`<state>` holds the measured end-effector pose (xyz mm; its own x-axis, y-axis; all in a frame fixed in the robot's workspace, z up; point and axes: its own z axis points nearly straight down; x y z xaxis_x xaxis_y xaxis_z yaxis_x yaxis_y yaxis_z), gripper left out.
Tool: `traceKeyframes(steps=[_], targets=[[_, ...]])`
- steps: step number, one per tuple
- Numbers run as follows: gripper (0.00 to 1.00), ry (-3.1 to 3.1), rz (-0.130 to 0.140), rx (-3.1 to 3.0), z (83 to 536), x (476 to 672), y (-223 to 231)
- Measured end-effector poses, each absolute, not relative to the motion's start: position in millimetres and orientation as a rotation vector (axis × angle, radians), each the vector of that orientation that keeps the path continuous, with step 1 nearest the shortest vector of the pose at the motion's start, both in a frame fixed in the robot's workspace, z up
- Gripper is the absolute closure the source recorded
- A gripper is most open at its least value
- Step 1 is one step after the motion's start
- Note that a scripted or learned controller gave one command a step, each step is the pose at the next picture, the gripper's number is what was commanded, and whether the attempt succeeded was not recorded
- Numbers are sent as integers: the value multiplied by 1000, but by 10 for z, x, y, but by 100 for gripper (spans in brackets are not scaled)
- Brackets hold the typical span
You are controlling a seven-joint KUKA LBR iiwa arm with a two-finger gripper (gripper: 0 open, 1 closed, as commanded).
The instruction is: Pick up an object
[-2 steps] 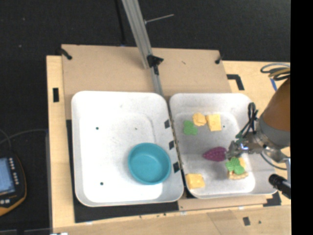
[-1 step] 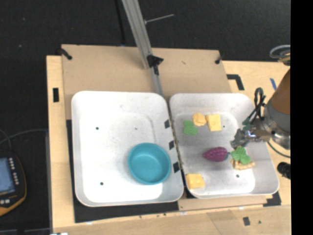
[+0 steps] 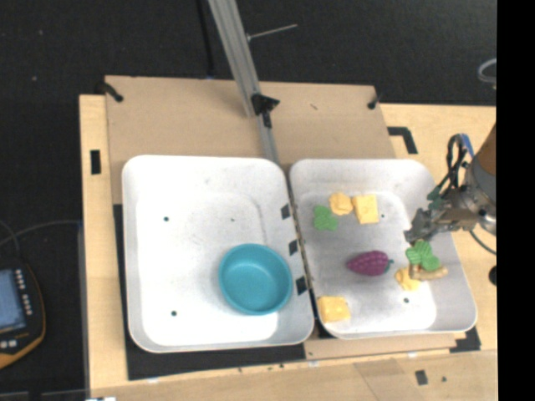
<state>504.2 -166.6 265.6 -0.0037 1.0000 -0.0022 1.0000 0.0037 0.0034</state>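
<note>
The right bin holds several small toys. A purple, grape-like piece lies near its middle. Two yellow pieces and a small green piece sit toward the back. A yellow block rests at the front left corner. A green leafy piece with a yellow bit beside it lies by the right wall. My gripper hangs just above and behind that green piece, reaching in from the right. Nothing hangs lifted off the bin floor.
A blue bowl stands in the front right part of the left bin. A grey metal pole slants up from the back between the bins. The bins share a narrow divider.
</note>
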Motion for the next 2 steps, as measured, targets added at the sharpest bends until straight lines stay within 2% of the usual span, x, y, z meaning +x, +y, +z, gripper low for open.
traceKeyframes(steps=[2], targets=[[100, 2227, 2, 2214, 2520, 5176, -781]])
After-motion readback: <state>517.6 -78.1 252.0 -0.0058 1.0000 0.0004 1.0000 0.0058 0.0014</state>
